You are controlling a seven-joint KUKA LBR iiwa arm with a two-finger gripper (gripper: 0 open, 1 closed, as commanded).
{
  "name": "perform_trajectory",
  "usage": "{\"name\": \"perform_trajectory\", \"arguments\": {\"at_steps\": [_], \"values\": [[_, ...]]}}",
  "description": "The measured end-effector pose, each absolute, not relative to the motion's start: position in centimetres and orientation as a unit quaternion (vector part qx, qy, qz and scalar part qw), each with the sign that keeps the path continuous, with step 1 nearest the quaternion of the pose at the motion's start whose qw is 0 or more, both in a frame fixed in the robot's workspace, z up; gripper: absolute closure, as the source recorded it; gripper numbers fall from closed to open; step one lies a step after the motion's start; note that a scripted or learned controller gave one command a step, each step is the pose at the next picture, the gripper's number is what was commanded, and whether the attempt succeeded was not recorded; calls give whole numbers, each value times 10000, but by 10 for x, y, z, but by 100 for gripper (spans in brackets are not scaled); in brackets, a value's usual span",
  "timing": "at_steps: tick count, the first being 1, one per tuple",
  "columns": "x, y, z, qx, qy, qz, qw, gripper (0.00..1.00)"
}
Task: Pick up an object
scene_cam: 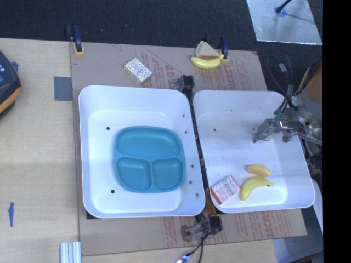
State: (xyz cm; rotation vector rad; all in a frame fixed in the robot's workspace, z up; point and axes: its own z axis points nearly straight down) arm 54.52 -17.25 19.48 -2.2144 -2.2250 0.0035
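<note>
The yellow plastic banana lies at the near edge of the right-hand white bin, long axis roughly across the bin, tilted. It sits nearer the camera than my pincer, well apart. Beside it: one red-and-white packet, one small yellow piece. My pincer looks empty; how wide it stands, I cannot tell.

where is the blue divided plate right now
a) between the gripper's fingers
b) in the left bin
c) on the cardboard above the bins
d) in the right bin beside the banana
b: the blue divided plate lies flat in the left bin, while the banana sits in the right bin and the gripper hangs over that right bin.
</note>
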Motion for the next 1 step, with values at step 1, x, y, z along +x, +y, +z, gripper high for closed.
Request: {"name": "perform_trajectory", "arguments": {"at_steps": [1], "values": [[480,-160,92,-7051,-7091,17,23,0]]}}
